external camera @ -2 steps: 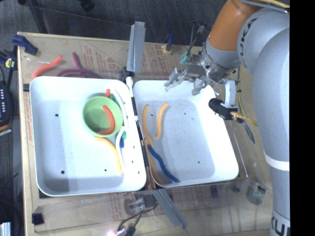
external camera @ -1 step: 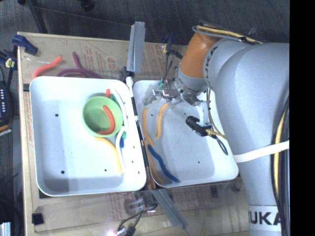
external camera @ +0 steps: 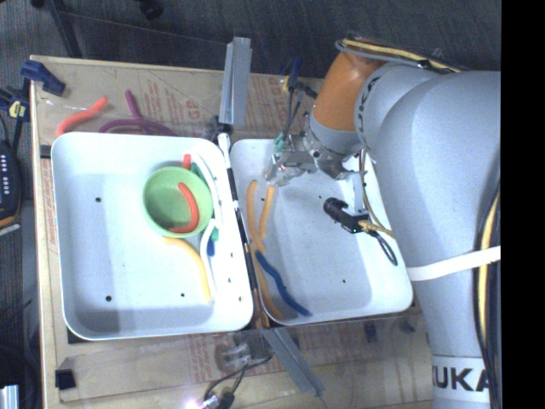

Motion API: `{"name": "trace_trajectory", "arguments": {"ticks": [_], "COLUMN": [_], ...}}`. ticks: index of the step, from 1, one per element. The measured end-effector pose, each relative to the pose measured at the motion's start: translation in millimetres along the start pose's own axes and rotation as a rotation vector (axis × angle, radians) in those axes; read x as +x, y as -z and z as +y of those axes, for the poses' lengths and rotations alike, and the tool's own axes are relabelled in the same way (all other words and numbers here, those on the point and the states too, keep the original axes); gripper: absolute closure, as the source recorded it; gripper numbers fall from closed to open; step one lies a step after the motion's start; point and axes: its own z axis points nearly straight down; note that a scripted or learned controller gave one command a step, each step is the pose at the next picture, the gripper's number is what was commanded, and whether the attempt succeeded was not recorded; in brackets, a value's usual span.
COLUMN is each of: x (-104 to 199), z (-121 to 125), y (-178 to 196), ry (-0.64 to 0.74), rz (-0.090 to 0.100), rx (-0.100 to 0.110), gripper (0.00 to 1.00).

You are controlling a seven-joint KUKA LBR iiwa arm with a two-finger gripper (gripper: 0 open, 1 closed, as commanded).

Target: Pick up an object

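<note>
We see the gripper (external camera: pixel 284 165) hanging at the far left corner of the right bin (external camera: pixel 345 267), low over the bin floor. From this slant its tip is a blur of metal, and we cannot tell whether it is spread or pressed together; nothing shows as held in it.

The likeliest thing to pick, in our judgement, is the orange strip (external camera: pixel 270 216). It lies just beside the gripper, starting almost under the tip and running away from it toward the near side of the bin, so its long axis points straight out from the gripper along the bin's wall. A second, thinner orange piece (external camera: pixel 253 201) curves alongside it, a little further from the gripper and tight against that wall. A blue strip (external camera: pixel 274 281) lies beyond them, well apart from the gripper, slanting across the floor.

We judge that the coming move turns on closing across the orange strip's narrow width, crosswise to that long axis, after a short drop. The crowding against the wall could spoil the grip.

Well apart from the gripper, the left bin (external camera: pixel 102 254) holds a green bowl (external camera: pixel 163 196).
</note>
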Motion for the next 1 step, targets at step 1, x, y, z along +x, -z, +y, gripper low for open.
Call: {"name": "trace_trajectory", "arguments": {"ticks": [1], "x": [0.1], "z": [0.0], "y": [-0.1], "ry": [0.0], "rz": [0.0], "rx": [0.0], "gripper": [0.0]}}
